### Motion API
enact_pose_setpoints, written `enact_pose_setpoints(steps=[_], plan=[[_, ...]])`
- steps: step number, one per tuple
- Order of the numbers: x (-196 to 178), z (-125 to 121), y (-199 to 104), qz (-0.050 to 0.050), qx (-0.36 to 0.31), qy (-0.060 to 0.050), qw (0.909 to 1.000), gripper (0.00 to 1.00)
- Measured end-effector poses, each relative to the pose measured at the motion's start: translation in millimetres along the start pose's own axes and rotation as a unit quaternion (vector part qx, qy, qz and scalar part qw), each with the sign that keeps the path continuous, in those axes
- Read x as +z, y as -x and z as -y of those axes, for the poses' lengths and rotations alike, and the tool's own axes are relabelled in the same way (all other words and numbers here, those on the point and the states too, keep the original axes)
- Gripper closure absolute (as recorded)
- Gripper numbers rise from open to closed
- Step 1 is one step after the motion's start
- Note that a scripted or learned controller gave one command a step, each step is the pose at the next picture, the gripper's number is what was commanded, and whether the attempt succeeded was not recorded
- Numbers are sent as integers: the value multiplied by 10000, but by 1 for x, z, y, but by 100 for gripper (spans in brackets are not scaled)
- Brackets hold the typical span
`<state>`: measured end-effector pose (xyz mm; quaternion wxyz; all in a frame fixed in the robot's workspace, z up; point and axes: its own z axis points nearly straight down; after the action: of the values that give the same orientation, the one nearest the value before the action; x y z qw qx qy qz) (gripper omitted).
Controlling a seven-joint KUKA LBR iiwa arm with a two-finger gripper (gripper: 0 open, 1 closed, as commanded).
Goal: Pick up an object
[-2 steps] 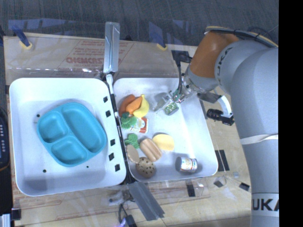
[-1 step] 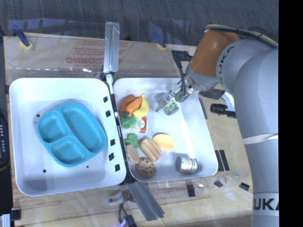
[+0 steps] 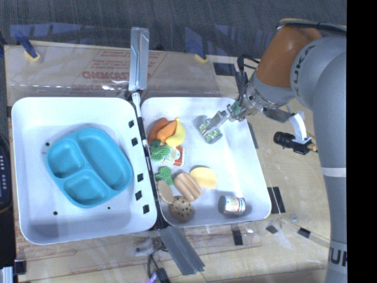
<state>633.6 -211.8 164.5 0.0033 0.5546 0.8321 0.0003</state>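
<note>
**Gripper over the right bin's far corner**

In the right bin (image 3: 250, 158), near its far right part, the gripper (image 3: 213, 125) hangs low at the end of the grey arm (image 3: 318, 63) with its orange band. Right at its tip sits a small green-and-white packet (image 3: 211, 132), tilted; the fingers seem to straddle or touch it, but the view is too coarse to say whether they are spread or pressed onto it, so I cannot tell its state.

The other objects lie well apart from the gripper, toward the bin's left wall and near edge. An orange and yellow toy (image 3: 168, 131) sits by the divider, with a green leafy piece (image 3: 159, 152) just below it and a second green piece (image 3: 164, 174) nearer the camera. A hot-dog bun (image 3: 187, 186) lies beside a pale yellow round piece (image 3: 204, 177). A cookie (image 3: 181, 209) rests at the near edge, and a small can (image 3: 233, 204) lies on its side near the near right corner.

The left bin (image 3: 29, 158) holds a blue divided tray (image 3: 88, 165).
</note>
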Motion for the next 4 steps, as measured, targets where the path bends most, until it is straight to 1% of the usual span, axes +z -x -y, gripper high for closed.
enact_pose_setpoints(steps=[1, 2, 3, 4], plan=[[73, -24, 5, -23, -1360, -14, 9907, 0], [5, -14, 4, 11, -1193, 11, 9929, 0], [20, -15, 4, -21, -1201, -18, 9928, 0], [73, -24, 5, -34, -1980, -20, 9802, 0]])
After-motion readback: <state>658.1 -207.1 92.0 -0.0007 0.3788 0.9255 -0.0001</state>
